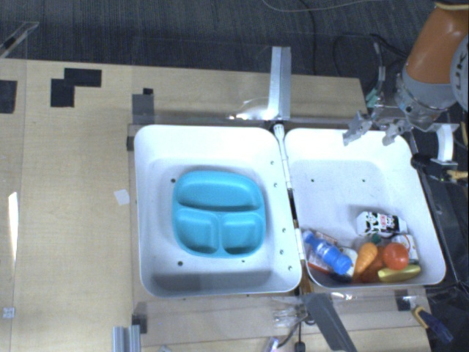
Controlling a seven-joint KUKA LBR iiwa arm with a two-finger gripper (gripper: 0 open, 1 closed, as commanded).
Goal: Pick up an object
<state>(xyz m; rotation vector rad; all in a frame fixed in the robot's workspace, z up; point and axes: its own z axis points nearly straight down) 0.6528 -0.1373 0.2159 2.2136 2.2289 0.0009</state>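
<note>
1. White and smooth, two shallow plastic bins sit side by side on a pale wooden bench [66, 218], each with rounded corners and a flat floor
2. Left bin [154, 196]: it holds a bright blue tray [218, 211]. That tray is a rounded rectangle with soft edges, split into one long part at the far side and two smaller parts at the near side. It looks shiny and smooth
3. Right bin [344, 189]: most of its floor is bare, and small toys are crowded together in its near right corner
4. A small white box with black cow spots [378, 224] lies farthest back in the pile, tipped on its side
5. A clear bottle with a blue label [327, 254] lies flat at the left of the pile, near the wall between the bins
6. An orange carrot [366, 258] with a pointed shape leans just right of the bottle, touching it
7. A round red tomato [396, 256] sits right of the carrot, and a long yellow banana [400, 273] lies along the near edge below it
8. Grey and metal, the gripper [371, 129] hangs over the far right edge of the right bin, well apart from the toys. Its two thin fingers are spread apart with nothing between them
9. Above the gripper, the arm has a fat orange band [434, 42] and a grey wrist
10. A tall grey metal post [281, 83] stands at the far side between the bins, and a thin wire [344, 4] curls on the dark floor behind
</note>
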